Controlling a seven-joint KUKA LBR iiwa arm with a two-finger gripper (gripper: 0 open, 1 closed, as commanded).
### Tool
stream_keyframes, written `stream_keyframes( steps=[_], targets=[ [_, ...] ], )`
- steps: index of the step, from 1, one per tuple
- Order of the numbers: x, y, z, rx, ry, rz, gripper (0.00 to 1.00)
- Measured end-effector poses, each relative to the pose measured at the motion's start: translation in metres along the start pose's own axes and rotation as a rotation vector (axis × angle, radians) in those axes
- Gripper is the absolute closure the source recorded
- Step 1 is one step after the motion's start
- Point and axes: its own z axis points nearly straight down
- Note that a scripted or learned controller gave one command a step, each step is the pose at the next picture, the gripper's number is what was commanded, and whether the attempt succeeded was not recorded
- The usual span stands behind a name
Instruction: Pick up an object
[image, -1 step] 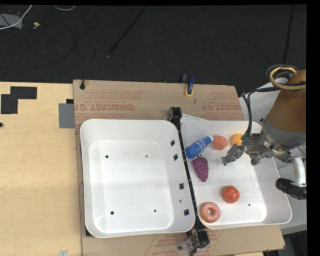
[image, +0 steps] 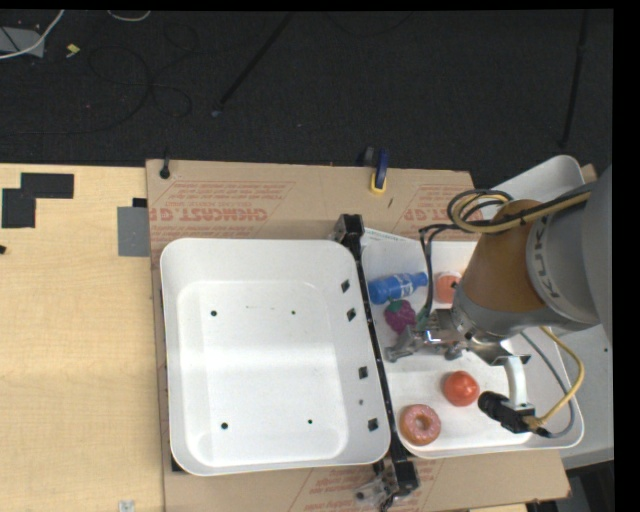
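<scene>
Inside the right bin (image: 560, 440), the gripper (image: 400, 350) hovers (beside a purple object (image: 400, 316)).

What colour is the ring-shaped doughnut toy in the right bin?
Pink, the ring-shaped doughnut toy, seen best in the camera view.

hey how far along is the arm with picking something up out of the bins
Done: the arm has reached into the right bin, with the gripper low near the purple object and blue bottle. In hand: nothing that I can see between its fingers. Left: the grasp and the lift. The red ball and pink donut lie loose on the bin floor.
</scene>
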Motion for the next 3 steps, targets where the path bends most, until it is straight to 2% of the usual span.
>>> stream_keyframes(
  steps=[1,2,3],
  targets=[
    [0.012,0.071,-0.007,-0.008,-0.001,-0.001,0.00],
    [0.011,0.069,-0.018,-0.004,0.001,0.003,1.00],
    [0.071,0.096,-0.113,-0.012,0.000,-0.003,1.00]
  ],
)
